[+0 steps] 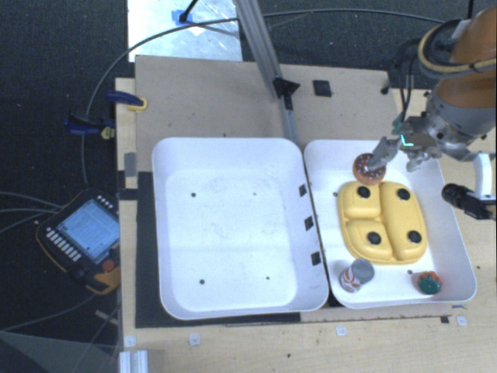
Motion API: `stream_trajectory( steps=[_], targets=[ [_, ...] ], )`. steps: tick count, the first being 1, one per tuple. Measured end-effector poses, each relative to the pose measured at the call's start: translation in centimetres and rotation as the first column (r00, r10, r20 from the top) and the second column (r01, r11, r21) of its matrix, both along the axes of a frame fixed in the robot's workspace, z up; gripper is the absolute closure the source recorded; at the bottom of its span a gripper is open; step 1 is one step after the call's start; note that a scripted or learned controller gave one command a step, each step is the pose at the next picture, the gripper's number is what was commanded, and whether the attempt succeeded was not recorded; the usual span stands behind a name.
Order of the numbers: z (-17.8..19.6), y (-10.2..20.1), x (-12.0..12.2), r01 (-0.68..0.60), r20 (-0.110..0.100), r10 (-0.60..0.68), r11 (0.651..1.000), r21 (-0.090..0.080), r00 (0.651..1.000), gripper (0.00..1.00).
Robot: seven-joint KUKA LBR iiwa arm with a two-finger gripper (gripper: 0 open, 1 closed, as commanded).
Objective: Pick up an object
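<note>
Two shallow white plastic bins side by side, left bin (225,224) bare and smooth. Right bin (458,266) holding glossy yellow lobed tray (382,222) with dark round spots. Grey gripper (378,158) low over brown ring-shaped doughnut toy (368,169) at tray's far edge; grip impossible to tell. Small grey-and-red cylinder (355,275) and green-orange ball (428,283) at near rim.

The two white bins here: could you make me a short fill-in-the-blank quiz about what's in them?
1. The big divided tray is coloured ____.
2. All the objects lie in the ____ bin.
3. The claw is over the small ____ round thing above the tray.

Missing words: yellow; right; brown
</note>
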State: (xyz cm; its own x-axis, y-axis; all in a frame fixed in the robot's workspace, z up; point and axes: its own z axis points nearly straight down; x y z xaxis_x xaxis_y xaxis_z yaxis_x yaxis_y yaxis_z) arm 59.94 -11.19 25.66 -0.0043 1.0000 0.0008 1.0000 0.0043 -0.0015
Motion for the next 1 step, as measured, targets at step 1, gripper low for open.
stream_trajectory(
  steps=[1],
  targets=[
    [0.14, 0.0, 0.07, 0.0, 0.003, 0.0, 1.0, 0.0, 1.0, 0.0]
  ],
)
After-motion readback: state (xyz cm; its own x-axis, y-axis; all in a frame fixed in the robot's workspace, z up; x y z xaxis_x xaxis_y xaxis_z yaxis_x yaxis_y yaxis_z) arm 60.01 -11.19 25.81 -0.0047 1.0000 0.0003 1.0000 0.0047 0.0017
